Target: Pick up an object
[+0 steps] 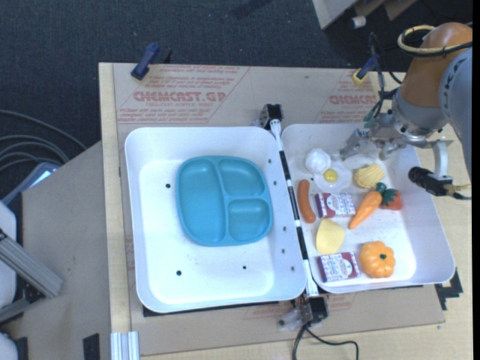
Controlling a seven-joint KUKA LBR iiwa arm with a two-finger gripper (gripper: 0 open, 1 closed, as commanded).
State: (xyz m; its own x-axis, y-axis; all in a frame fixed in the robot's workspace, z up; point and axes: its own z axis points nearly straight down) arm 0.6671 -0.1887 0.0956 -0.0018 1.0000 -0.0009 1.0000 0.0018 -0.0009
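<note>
Evidently hovered with the gripper spread and empty beside the yellow corn in the right bin, and needed centring over it, clear of the carrot, before descending.

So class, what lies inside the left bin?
A blue divided plate lies inside the left bin, its compartments bare. The bin floor beneath the plate is covered.

Left bin: holds divided plate, centred.
Right bin: touches left bin at 3 o'clock.
Right bin centre: carrot.
From carrot: corn at 12; sausage at 9; pumpkin at 6; fried egg at 10.
Gripper: over right bin, 12 o'clock edge.
</note>
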